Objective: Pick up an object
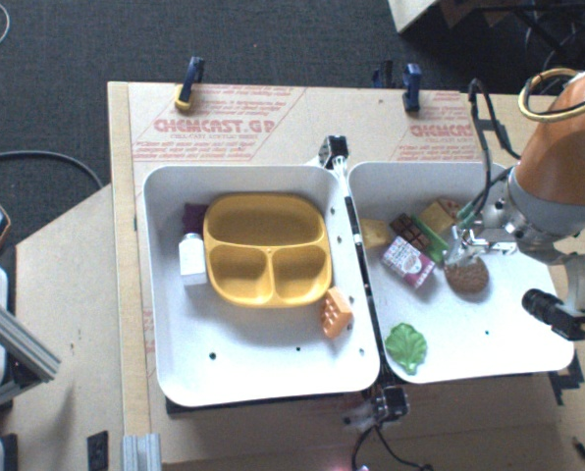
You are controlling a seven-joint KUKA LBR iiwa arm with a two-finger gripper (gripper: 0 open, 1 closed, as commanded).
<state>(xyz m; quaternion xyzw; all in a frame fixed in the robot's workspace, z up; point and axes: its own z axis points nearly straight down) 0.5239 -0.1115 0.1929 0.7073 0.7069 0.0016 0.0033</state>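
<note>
My gripper [462, 248] reaches into the right bin [499, 356] from the right, low over a cluster of items. Just below its tip lies a round brown cookie-like disc [467, 277]. Left of the tip sits a pink and white box [407, 261], with a dark brown chocolate bar [411, 233] and a tan and green packet [438, 216] behind it. A yellow piece [374, 233] rests by the bin's left wall. A green leaf-shaped toy [406, 347] lies near the front edge. Nothing shows between the fingers.
The left bin [165, 356] holds a yellow divided tray [266, 248], a white bottle [192, 259], a dark purple item [194, 214] and an orange block [337, 312]. Clamps [188, 84] [410, 86] hold the board at the back. The arm's body [558, 180] overhangs the right bin's right side.
</note>
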